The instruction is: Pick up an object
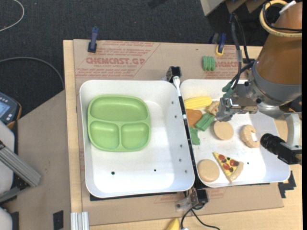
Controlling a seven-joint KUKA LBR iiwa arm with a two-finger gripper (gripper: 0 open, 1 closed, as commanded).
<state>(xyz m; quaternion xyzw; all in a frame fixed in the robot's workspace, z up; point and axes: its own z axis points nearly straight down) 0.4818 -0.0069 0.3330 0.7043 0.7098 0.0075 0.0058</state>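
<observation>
The right bin holds several toy foods. A yellow corn cob lies at its back left, with an orange piece and a green pod just in front of it. Further forward are a round tan biscuit, a tan bread piece, a second tan disc and a pizza slice. My gripper hangs low over the bin's left half, right of the corn and just behind the round biscuit. Its tip is partly hidden by the wrist.
The left bin carries a green divided plate. A small green ridged object lies on the cardboard behind the right bin. A black clip sits where the bins meet. The arm's bulk covers the right bin's far right corner.
</observation>
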